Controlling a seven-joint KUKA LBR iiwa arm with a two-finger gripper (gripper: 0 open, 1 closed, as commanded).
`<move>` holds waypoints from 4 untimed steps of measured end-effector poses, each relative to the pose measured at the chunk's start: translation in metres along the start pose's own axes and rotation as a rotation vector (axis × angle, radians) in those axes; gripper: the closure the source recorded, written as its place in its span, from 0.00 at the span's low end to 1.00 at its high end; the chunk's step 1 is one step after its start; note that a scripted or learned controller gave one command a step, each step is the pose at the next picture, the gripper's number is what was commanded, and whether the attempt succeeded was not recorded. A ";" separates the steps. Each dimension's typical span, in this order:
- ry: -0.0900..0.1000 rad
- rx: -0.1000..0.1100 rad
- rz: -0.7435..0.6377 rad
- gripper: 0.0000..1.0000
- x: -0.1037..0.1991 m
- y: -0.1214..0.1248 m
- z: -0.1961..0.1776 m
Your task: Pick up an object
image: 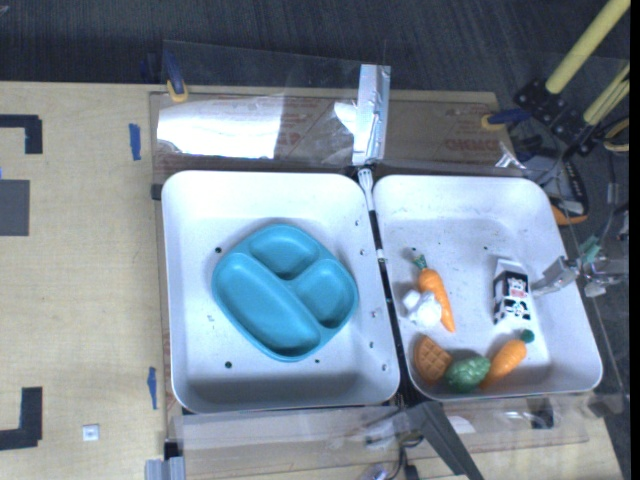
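A light wooden bench top fills the left part of the scene, bearing black angular marks and short strips of blue tape. Beyond the bench, along the top, lies a dark grey carpeted floor. Just behind the bench's far edge, a clear plastic sheet catches bright glare from overhead light. To the bench's far right, a yellow pole slants above black clamps and cables.

2 white bins sit side by side on the wooden bench. A blue plate with 3 compartments lies in the middle of the left bin. A clear plastic sheet stands along the bins' far edge. 2 blue tape strips mark the bench near the left bin's outer edge.
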State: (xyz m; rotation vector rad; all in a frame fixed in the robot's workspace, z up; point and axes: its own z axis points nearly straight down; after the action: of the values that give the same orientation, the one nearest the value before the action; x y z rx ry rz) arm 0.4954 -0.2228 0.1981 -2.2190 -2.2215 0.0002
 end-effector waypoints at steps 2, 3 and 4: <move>-0.014 -0.061 0.171 0.00 0.008 0.049 0.059; -0.019 -0.065 0.131 0.00 0.011 0.049 0.062; -0.022 -0.070 0.109 0.00 0.011 0.051 0.062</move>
State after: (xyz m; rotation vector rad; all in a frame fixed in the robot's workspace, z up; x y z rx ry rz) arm 0.5465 -0.2120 0.1361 -2.3847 -2.1410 -0.0543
